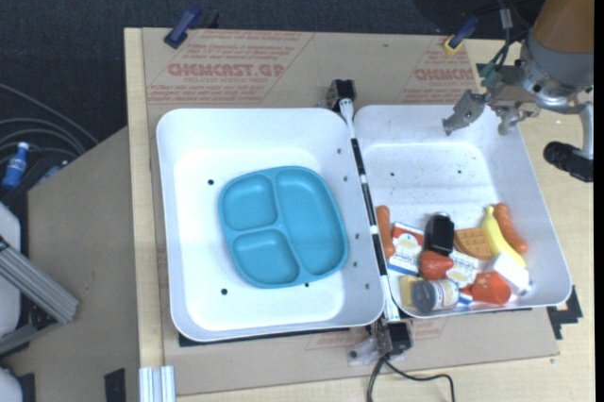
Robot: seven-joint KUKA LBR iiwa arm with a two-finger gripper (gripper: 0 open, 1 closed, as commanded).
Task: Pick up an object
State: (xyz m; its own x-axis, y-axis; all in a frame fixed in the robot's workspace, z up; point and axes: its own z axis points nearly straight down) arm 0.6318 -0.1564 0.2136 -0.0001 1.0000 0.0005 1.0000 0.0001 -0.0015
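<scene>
Above the far rim of the right bin (528, 166), the gripper (483, 112) is held clear of the bin floor, its two fingers spread wide with nothing between them, which suits an approach rather than a lift. The objects to be picked are heaped in the near corner of that bin, well apart from the gripper: a black block (439, 233), a yellow banana-shaped toy (501, 233), an orange carrot-like piece (382, 223), a small jar (423, 295) and some printed cards (406, 247) are pressed against one another there. Because they are crowded, a clean grasp is judged awkward. A blue divided plate (280, 226) is laid flat in the middle of the left bin (179, 202), apart from the pile.
</scene>
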